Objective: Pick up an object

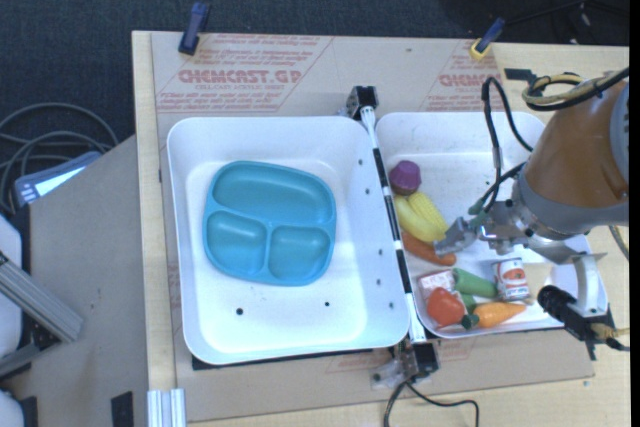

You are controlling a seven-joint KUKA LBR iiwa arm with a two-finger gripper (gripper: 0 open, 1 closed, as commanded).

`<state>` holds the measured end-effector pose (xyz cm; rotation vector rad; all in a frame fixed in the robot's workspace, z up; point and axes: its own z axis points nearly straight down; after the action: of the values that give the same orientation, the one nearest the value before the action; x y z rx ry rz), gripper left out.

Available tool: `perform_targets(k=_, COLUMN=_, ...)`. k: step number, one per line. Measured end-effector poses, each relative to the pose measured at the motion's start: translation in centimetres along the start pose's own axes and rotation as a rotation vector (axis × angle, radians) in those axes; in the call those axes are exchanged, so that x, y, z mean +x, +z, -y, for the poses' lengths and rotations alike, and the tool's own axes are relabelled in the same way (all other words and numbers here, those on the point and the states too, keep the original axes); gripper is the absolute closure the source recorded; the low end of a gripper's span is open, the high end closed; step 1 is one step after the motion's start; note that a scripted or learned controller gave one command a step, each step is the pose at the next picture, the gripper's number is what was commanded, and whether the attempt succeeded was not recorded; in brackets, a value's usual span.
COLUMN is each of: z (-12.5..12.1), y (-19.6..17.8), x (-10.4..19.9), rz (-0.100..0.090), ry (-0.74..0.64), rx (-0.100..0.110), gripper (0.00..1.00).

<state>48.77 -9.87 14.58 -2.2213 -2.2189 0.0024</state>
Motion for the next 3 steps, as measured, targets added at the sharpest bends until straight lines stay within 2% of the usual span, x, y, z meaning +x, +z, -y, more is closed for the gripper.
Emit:
perform_targets(k=1, z=-1.3, y=6.1, x=0.3, rz=0.000, ry=-0.001, rx=-0.002, gripper=0.00)
perform_targets(k=2, z=-7.4, y=6.1, x=0.3, rz=0.000, ry=-0.002, rx=-0.003, gripper=0.00)
perform_targets(k=3, z=-12.0, y=6.1, x=-0.3, rz=0.001, ry=-0.002, rx=-0.003, gripper=0.00)
